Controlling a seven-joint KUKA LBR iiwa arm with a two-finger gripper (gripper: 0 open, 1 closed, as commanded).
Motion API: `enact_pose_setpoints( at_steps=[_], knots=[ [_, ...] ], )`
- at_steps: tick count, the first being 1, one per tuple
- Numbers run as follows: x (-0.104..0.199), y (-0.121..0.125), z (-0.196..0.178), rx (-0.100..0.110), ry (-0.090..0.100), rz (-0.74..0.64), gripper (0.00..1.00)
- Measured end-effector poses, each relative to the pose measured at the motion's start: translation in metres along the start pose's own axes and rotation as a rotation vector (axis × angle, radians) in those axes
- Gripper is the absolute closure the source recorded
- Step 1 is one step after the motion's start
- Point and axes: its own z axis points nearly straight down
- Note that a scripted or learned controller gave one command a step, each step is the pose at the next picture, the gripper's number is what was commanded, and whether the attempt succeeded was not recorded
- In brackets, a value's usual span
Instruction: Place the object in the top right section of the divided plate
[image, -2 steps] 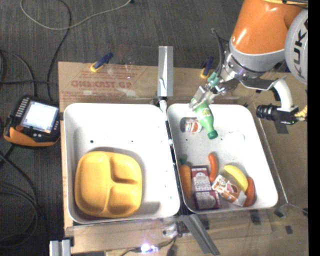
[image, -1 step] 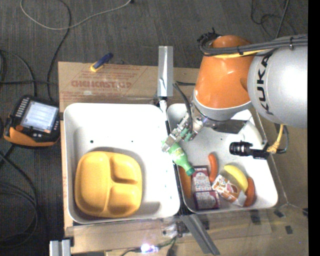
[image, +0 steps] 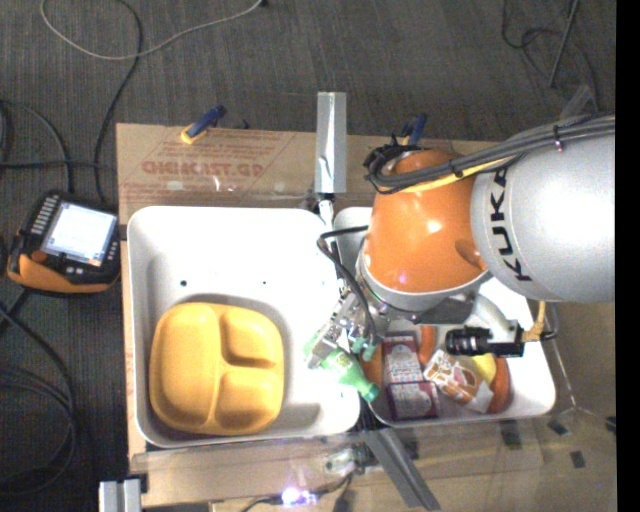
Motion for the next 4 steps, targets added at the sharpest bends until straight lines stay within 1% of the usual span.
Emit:
enact_pose_setpoints(
  at_steps=[1,2,3,4],
  knots=[
    [0.019,0.031,0.004,0.001,-0.001,-0.135,1.00],
    [-0.001,0.001,-0.122,-0.001,-0.007,-0.355,1.00],
    [-0.053,-0.086,0.022,0.001,-0.002,-0.332,1.00],
    [-0.013,-0.022,0.025,0.000,-0.001,-0.500,1.00]
  ],
)
